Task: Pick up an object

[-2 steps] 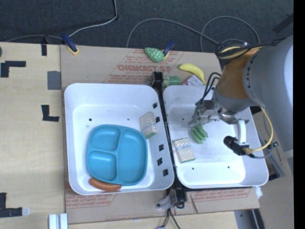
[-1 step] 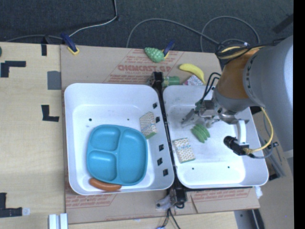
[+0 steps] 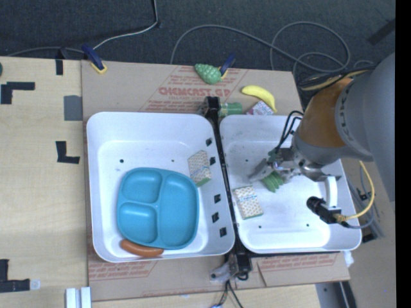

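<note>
gripper at green object, right bin

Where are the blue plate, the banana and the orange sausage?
Blue plate [image 3: 157, 207], camera view: on the ridges where its compartments meet.
Banana [image 3: 259, 95], camera view: middle of its yellow curve.
Orange sausage [image 3: 141, 249], camera view: middle of its length.

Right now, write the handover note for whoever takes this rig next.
Gripper: low in the right bin, by a small green object; whether it grips it cannot be told.
Right bin: also a patterned packet.
Left bin: blue divided plate, orange sausage-shaped toy at its near edge, second patterned packet by the divider.
Outside the bins, on the cardboard behind them: toy banana, green knobbly toy.
Done: arm is down among the objects.
Left: confirm a grasp, then lift an object.
</note>
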Controlling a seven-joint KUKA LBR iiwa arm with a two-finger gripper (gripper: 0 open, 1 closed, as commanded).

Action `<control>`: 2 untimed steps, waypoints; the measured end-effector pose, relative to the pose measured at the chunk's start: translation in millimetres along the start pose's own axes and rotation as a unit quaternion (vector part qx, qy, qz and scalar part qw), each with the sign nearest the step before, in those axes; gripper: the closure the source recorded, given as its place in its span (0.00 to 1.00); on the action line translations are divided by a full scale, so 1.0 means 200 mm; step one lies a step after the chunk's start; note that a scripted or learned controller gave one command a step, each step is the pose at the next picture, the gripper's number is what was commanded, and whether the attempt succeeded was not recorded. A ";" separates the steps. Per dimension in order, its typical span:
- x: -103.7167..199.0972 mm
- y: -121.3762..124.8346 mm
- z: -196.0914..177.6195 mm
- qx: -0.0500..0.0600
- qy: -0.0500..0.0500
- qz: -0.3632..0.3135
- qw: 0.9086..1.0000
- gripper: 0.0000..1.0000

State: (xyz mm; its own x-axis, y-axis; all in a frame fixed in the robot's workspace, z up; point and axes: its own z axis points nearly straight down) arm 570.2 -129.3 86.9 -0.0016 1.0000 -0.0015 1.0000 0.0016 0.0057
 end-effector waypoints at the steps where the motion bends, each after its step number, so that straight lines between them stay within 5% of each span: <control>1: -0.01 0.00 -0.05 0.000 -0.001 0.000 1.000 1.00; 2: 0.45 -0.11 -0.49 0.003 0.001 -0.001 1.000 1.00</control>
